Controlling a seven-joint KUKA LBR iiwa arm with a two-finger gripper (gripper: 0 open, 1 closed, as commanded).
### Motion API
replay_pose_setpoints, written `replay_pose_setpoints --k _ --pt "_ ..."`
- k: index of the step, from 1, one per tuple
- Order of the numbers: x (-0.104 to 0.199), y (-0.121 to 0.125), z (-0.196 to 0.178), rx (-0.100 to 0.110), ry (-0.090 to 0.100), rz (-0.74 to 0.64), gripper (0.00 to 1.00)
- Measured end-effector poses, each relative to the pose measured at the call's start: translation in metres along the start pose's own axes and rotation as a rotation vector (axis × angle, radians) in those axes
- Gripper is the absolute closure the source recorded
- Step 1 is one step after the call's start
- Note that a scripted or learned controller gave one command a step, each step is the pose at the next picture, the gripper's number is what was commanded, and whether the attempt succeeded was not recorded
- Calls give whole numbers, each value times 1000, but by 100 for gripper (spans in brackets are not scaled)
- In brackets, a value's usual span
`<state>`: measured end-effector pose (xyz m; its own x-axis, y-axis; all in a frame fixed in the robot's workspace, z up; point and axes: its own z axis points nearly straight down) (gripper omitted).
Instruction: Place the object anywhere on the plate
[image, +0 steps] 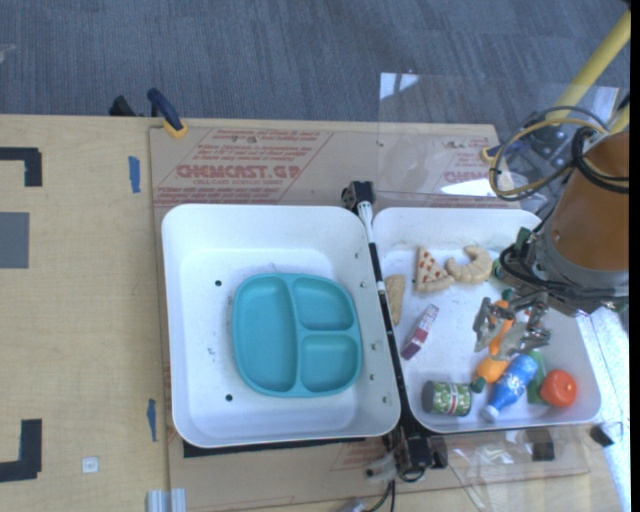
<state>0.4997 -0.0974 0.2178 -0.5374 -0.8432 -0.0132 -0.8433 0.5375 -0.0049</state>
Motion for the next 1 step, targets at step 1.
replay_pose_setpoints --k 1 --pt "-59 55 34 -6 9 177 100"
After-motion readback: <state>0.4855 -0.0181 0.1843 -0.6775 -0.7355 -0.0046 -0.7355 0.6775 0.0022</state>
